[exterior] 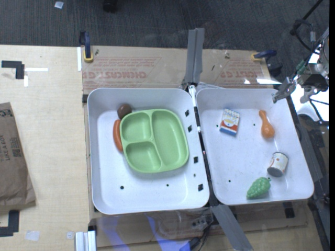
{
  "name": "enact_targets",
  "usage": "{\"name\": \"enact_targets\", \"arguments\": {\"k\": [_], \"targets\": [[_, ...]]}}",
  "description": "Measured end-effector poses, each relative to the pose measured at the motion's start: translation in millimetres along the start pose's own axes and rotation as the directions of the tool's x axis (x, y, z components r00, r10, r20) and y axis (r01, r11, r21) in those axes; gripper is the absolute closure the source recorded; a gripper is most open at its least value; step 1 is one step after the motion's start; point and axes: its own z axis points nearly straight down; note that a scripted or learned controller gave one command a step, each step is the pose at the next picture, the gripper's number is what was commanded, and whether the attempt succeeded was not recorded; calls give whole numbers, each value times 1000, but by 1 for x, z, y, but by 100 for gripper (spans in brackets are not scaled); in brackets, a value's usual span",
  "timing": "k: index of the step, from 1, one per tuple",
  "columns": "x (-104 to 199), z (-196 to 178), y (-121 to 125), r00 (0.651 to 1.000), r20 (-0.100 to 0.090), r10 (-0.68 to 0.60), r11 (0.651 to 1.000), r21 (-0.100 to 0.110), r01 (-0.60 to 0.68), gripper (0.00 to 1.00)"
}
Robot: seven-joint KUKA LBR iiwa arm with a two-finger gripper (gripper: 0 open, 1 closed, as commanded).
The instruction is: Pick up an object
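The claw (291,86) shows as a tangle of grey metal and cable at the far right corner of the right bin (246,101), up against the rim rather than over the bin's floor. Whether it is wide or narrow cannot be told from this blurred cluster, and nothing is seen held in it. Nearest to it is the orange club-shaped toy (266,124), which lies on the bin floor just inward of that corner, thin end toward the far wall and fat end toward the camera. Left of the toy, and apart from it, the small white carton (229,122) with blue and orange print lies flat. Further along the right wall toward the near side lies the small white can (278,164), tipped over with a yellowish end showing. Just beyond that, near the front rim, sits the green bunch of grapes (258,187), close to the can but not clearly touching it. All four pieces are well apart from the claw. Across the divider, the left bin (104,187) carries a green divided plate (155,139) set at a slant, with a brown ball (124,110) at its far left corner and an orange-red sausage shape (117,135) tucked along its left edge. On the bench (47,114), far left, lies a brown paper bag (13,156).
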Motion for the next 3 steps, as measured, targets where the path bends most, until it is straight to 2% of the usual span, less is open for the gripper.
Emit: {"name": "enact_targets", "arguments": {"k": [1, 2, 3], "targets": [[-8, 41, 24, 1000, 1, -27, 1000, 0, 27, 0], [-7, 131, 33, 1000, 0, -22, 1000, -1, 22, 0], [0, 167, 11, 997, -9, -70, 998, -4, 70, 0]]}}
